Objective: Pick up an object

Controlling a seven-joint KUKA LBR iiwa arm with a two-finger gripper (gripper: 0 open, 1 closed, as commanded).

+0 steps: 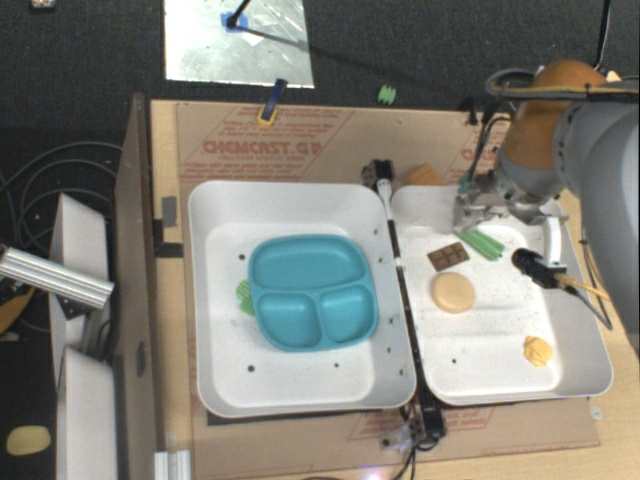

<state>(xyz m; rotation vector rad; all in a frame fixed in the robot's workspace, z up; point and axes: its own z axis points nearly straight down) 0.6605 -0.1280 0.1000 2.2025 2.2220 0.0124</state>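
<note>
My gripper [478, 216] hangs low over the far part of the right bin [580, 368], with the grey arm reaching in from the right. Just in front of it a green block [484, 242] lies tilted on the bin floor, close to the gripper or touching it. A brown chocolate-like square [448, 257] sits to the left of the green block. A round tan disc [453, 292] lies nearer the middle. A small yellow-orange lump [537, 350] rests at the front right.
The left bin [215, 368] holds a blue divided plate [312, 290] with a green thing [243, 292] peeking out at its left edge. A black divider rail [397, 268] runs between the bins. A tan block [424, 175] lies on the cardboard behind the right bin.
</note>
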